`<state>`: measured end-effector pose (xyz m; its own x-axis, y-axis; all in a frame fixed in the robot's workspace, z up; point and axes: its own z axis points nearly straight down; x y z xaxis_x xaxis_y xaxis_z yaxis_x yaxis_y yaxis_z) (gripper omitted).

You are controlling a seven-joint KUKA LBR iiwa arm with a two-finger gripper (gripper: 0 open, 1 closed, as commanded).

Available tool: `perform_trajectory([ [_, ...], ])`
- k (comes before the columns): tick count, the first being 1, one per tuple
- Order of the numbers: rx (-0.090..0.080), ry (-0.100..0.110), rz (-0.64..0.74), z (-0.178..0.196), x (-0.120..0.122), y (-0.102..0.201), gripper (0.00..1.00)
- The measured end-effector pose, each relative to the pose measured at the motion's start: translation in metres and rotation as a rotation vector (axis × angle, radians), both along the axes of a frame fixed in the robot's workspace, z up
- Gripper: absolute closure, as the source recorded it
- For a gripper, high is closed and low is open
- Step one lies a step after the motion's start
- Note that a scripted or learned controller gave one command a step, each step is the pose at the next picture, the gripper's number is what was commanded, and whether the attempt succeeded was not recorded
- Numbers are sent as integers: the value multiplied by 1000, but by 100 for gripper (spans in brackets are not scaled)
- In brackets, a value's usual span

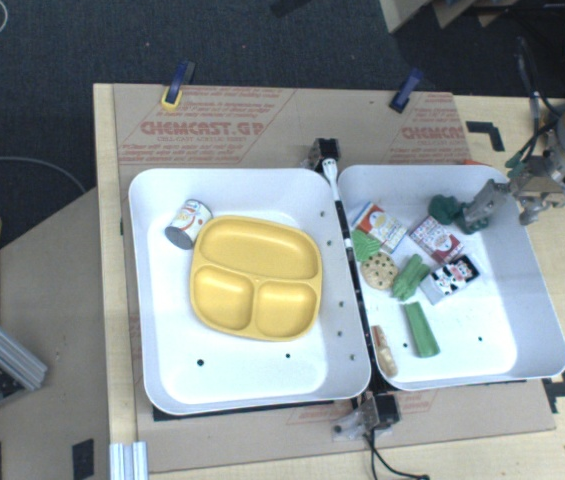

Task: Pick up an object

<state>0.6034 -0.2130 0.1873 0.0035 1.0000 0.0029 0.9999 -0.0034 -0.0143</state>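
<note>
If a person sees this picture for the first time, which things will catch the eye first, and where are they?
The big yellow divided plate dominates the left bin, with a small can lying at its upper left corner. The right bin holds a cluster of small items, among them a cookie and a green stick. The gripper reaches in at the right bin's upper right, beside a dark green object.

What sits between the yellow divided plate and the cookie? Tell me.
In the camera view, the two bins' adjoining rims run between the yellow divided plate and the cookie, with bare bin floor on either side.
</note>
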Motion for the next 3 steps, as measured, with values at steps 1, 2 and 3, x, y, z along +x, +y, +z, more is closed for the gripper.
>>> perform_trajectory([
  [1, -4, -15, 4, 10, 3, 1, 0],
  [2, -1, -9, 4, -37, -5, 3, 0],
  [3, -1, -12, 4, -95, 1, 0, 0],
])
